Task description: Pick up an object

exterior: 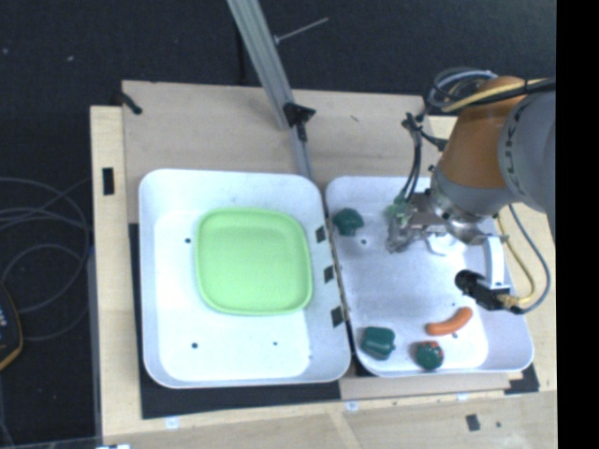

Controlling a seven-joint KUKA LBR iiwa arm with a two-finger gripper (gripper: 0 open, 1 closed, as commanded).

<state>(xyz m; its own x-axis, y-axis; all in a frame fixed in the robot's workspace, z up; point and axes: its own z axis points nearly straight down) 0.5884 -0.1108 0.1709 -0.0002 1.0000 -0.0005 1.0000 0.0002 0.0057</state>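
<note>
Bench holds two white bins (154, 251). You have one green plate (253, 260) left; right bin: three green pieces, one sausage (449, 323). Nearest piece (348, 220) at gripper's (401, 235) nine o'clock; finger state unreadable.

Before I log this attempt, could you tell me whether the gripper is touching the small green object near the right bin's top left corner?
Apart. The camera view shows bare white bin floor between the gripper and the small green object.
</note>
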